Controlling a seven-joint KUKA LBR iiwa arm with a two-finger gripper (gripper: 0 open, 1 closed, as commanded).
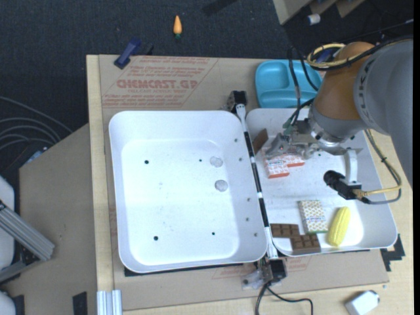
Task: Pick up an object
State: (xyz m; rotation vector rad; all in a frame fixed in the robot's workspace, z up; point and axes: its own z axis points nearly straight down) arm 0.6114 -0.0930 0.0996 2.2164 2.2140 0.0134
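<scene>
While the left bin (pixel 177 189) holds two small discs (pixel 218 174), the right bin (pixel 380 222) holds a red-white packet (pixel 283 167), chocolate (pixel 295 237), corn (pixel 339 225). Fingers (pixel 287 143) hover above the packet; their spread I cannot tell.

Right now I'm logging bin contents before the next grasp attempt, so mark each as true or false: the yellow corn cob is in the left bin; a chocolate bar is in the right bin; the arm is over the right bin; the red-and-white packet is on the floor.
1. The yellow toy corn cob lies in the left white bin. False: it lies in the right white bin.
2. The brown segmented chocolate bar lies in the right bin. True.
3. The grey arm is over the right bin. True.
4. The red-and-white packet is on the floor. False: it is in the right bin.
</scene>
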